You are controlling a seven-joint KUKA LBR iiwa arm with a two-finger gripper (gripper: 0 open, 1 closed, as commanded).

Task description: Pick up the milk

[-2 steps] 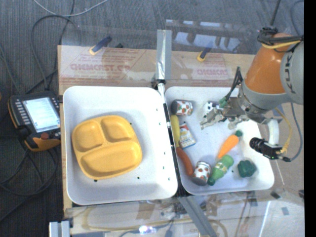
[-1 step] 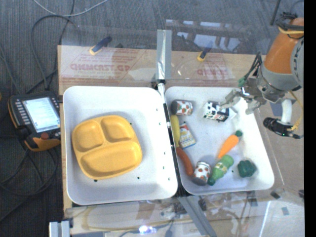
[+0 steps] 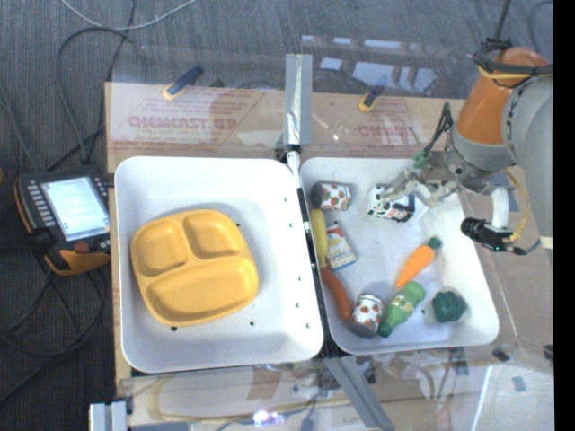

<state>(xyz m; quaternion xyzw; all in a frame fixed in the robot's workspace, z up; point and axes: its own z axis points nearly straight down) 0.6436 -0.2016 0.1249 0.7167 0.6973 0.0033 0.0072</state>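
Observation:
The milk (image 3: pixel 390 207) is a small white carton with black cow spots and a blue patch. It lies on its side in the upper middle of the right bin (image 3: pixel 476 330). My gripper (image 3: pixel 410 187) reaches in from the right on the grey arm with the orange band (image 3: pixel 487 106). It sits low over the carton's upper right end, right against it. From this angle I cannot make out whether the carton is between the jaws.
The right bin also holds a small can (image 3: pixel 332 196), a yellow stick (image 3: pixel 318 232), a little box (image 3: pixel 340 246), a red sausage (image 3: pixel 338 294), another can (image 3: pixel 367 311), a green bottle (image 3: pixel 402 304), a carrot (image 3: pixel 417 262) and a green lump (image 3: pixel 448 306). A yellow divided plate (image 3: pixel 193 264) lies in the left bin (image 3: pixel 162 173).

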